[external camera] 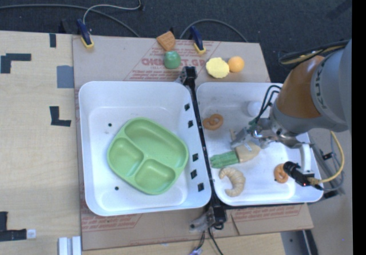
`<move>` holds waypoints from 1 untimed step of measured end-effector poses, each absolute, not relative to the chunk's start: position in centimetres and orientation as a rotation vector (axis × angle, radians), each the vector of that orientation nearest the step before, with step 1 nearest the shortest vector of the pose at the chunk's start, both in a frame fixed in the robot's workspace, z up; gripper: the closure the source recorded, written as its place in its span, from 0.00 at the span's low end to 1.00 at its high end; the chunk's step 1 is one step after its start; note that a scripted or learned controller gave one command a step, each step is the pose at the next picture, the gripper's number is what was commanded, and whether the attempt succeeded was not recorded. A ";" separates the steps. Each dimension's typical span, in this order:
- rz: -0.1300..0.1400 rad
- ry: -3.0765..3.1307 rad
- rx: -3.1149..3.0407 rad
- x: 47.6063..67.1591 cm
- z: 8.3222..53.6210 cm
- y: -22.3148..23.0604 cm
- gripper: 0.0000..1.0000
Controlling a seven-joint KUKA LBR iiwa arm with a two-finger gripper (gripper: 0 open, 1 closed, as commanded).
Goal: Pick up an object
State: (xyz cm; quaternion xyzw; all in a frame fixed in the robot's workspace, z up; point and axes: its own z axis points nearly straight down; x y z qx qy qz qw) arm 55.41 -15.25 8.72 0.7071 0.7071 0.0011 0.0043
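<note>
My gripper (247, 135) is low in the right bin (297, 194), reaching in from the right under the orange band of the arm (300, 94). It sits just above a cream-coloured piece (248, 153) that lies against a green stick-shaped piece (223, 160); whether it touches either I cannot tell. A pale croissant-shaped toy (233, 181) lies nearer the front. An orange ring (213, 122) lies to the gripper's left, and a small orange piece (280, 174) sits at the front right. A white ball (253, 108) is behind the gripper.
The left bin (91, 134) holds a green divided plate (147, 155). On the cardboard behind the bins lie an orange wedge (166, 40), a green ball (171, 60), a yellow lemon (217, 68) and an orange ball (235, 64). Cables run at the right.
</note>
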 end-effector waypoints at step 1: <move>0.005 2.222 2.215 61.6 8.6 -10.2 0.00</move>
